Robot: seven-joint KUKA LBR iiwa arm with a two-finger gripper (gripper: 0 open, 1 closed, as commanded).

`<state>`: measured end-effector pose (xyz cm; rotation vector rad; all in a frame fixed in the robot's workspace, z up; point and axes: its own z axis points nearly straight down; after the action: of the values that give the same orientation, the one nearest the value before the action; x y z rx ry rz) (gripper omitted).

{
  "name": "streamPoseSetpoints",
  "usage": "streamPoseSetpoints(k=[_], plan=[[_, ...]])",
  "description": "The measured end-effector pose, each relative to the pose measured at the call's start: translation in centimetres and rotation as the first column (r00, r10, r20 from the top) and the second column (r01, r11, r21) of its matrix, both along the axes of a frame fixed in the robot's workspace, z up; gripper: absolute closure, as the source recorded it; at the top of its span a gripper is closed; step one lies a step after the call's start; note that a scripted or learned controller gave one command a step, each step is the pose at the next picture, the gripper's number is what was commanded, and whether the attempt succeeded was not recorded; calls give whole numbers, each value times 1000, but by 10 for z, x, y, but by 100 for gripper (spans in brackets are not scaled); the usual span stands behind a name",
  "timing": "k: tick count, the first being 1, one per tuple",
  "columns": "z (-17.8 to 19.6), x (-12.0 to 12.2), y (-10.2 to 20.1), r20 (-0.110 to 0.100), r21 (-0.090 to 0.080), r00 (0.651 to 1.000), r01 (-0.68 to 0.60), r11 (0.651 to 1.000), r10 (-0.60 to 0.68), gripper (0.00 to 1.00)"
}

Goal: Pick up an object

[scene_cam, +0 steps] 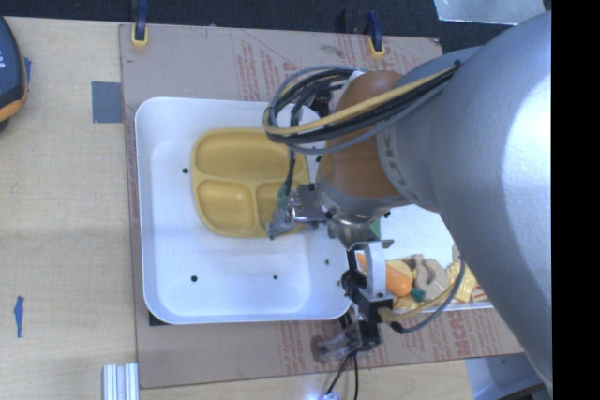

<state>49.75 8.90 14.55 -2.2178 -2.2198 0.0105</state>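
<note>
The big grey arm [487, 173] comes in from the right side and takes up a lot of the picture. It bends down toward the middle. An orange band [361, 140] wraps round it just above the wrist. Black and yellow cables [309, 112] loop over the top of the band and run back along the arm. Under the band sits a small metal part [295, 211], pointing to the left. The pincer is tucked low down there, and its tips are too hidden to make out.
</note>
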Motion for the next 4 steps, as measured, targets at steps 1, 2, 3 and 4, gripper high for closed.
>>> streamPoseSetpoints(k=[1, 2, 3, 4], plan=[[-36, -21, 33, -3, 2, 1000, -8, 1000, 8, 0], [-53, -21, 112, 8, 3, 1000, -11, 1000, 11, 0], [-53, -3, 126, 2, 2, 1000, -4, 1000, 4, 0], [-53, -21, 60, 3, 1, 1000, 4, 1000, -4, 0]])
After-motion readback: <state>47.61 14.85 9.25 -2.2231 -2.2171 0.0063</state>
